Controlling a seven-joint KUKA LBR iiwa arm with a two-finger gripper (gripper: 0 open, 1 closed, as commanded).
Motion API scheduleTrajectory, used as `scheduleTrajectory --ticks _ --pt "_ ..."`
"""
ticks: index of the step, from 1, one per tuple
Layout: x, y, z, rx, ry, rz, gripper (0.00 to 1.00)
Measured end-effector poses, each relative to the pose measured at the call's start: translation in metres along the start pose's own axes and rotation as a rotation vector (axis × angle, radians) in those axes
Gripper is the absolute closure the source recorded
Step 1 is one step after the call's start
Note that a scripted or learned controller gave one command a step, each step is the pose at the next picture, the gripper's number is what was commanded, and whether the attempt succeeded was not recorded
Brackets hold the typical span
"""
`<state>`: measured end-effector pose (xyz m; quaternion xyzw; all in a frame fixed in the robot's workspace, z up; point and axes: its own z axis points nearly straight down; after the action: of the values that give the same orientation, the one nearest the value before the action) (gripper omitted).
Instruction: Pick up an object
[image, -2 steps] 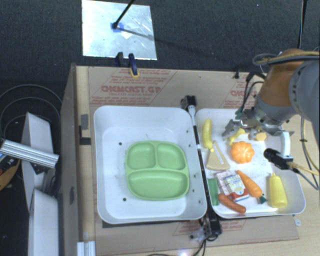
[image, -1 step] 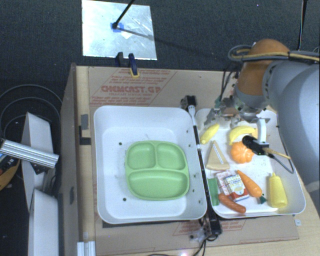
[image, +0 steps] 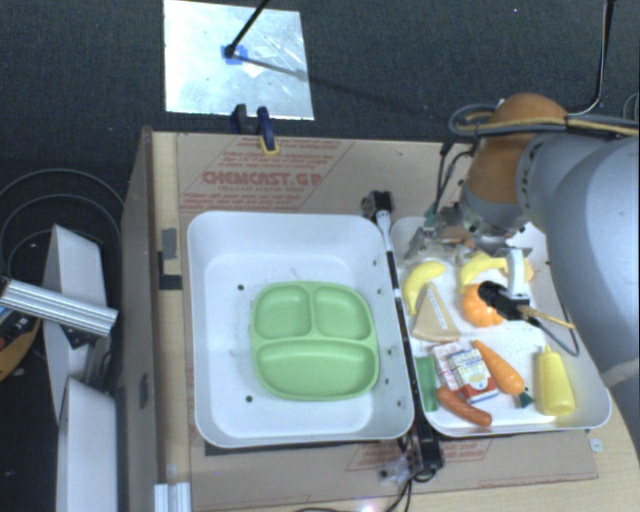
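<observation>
Camera view: gripper (image: 452, 232) perhaps just above banana (image: 421, 280), sandwich (image: 435, 317).

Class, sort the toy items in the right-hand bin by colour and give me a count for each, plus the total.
Yellow: 3, banana, another banana, mustard bottle
Orange: 2, orange fruit, carrot
Red: 1, sausage
Green: 1, green piece
Tan: 1, wedge
Total: 8

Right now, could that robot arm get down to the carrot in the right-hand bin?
Probably yes. The carrot lies uncovered on top, with open space above it, and the arm already hangs over the far end of the same bin.
</observation>
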<state>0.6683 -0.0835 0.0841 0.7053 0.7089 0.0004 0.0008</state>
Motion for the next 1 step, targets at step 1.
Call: scheduleTrajectory --ticks 1 --pt "-0.093 -0.0709 -0.0008 0.004 -0.002 0.013 0.0"
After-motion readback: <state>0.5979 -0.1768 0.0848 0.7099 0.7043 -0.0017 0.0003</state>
